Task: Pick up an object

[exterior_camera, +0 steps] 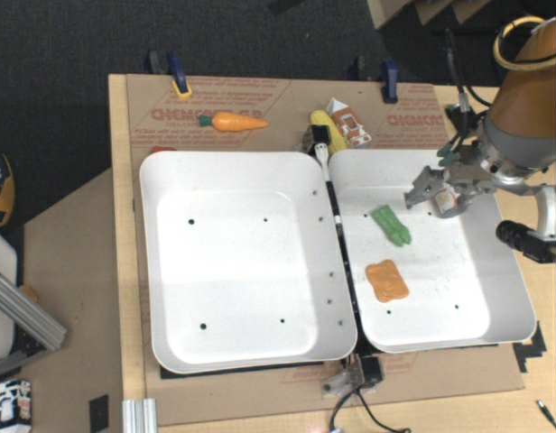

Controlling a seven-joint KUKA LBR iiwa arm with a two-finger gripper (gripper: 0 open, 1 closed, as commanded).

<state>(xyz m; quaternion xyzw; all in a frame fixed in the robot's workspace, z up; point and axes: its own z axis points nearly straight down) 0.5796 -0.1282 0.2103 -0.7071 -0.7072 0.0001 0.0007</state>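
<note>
In the right bin (495,327) lie a green pickle-shaped object (391,225) and, nearer the front, an orange lumpy object (386,280). My gripper (433,198) hangs over the bin's back right part, just up and to the right of the green object and apart from it. Its fingers stand spread, with nothing between them. The grey arm with its orange band (526,88) comes in from the right.
The left bin (233,260) sits beside the right one. Behind the bins, on the brown board, lie an orange carrot (233,123) and a yellow and brown-white pair of items (339,126). Two blue clamps (179,75) hold the board's back edge.
</note>
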